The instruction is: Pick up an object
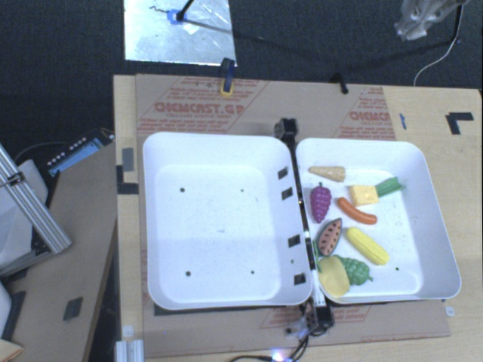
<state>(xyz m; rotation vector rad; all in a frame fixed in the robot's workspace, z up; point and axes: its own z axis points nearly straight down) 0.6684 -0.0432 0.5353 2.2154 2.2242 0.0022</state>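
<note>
The right bin (430, 202) holds several toy foods. A tan cone (327, 173) lies at its back left, with purple grapes (321, 202) just in front of it. A yellow block (364, 194) touches a green piece (390, 186). An orange-red sausage (356, 211) lies mid-bin. A watermelon slice (329, 237), a yellow corn cob (367, 246), a green leafy piece (353, 268) and a yellow fruit (334, 276) crowd the front left. My gripper (421, 12) hangs blurred at the top right, high and well behind the bin, away from all of them.
The left bin (219, 217) sits beside the right one, and a black hinge strip (298, 217) runs between them. A metal sheet (178, 19) lies on the floor at the back. A cable (445, 51) trails below the gripper.
</note>
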